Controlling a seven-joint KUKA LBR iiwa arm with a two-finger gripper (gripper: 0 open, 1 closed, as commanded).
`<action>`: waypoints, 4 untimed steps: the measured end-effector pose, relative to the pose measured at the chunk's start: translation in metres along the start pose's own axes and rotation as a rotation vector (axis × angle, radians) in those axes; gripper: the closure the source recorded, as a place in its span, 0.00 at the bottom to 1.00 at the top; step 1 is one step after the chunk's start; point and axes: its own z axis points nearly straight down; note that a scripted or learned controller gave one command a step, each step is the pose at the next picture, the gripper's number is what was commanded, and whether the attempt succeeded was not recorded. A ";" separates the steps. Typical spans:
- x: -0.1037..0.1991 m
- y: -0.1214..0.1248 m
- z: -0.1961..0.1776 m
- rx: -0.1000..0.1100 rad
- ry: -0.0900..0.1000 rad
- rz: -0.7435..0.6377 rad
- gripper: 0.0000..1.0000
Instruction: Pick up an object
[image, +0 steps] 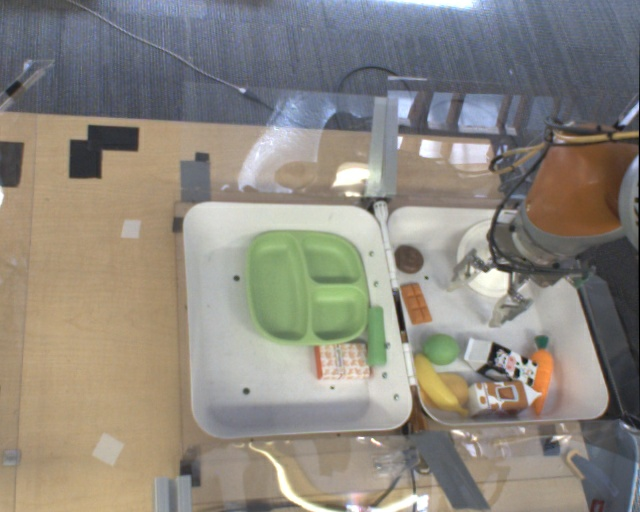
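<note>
Position: one fixed camera above the tabletop (90, 330)
Facing: down at a slant
Coverage: left bin (215, 400) and right bin (590, 385) whole, floor beyond
Arm (575, 190): enters from right
Distance: moderate

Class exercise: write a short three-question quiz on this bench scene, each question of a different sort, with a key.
1. True or false: the green divided plastic plate lies in the right white bin.
2. Which lies nearest the yellow toy banana? A) brown round disc B) green ball C) orange toy carrot
3. Fill in: the gripper hovers over the ___ bin.

Key: 1 false; 2 B; 3 right.
</note>
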 end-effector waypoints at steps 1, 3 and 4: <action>0.049 0.075 -0.010 0.062 -0.050 0.222 0.00; 0.110 0.050 -0.039 -0.005 0.008 0.199 0.00; -0.023 0.048 -0.038 -0.001 0.001 0.699 0.00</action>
